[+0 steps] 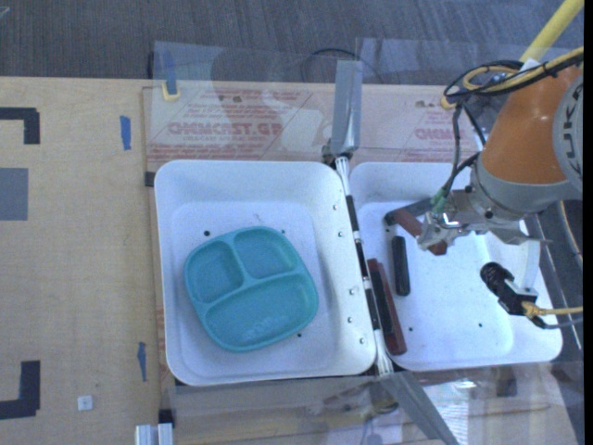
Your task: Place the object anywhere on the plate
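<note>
We find the black marker (400, 265) lying lengthwise just left of and below the pincer (435, 239); pincer state cannot be determined.

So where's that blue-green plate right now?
The plate lies flat in the left bin, toward its lower middle. The pincer is over the right bin.

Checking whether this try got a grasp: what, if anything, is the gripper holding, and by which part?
It cannot be told. The gripper is low over the right white bin, beside the slim black marker-like stick, which lies on the bin floor.
</note>
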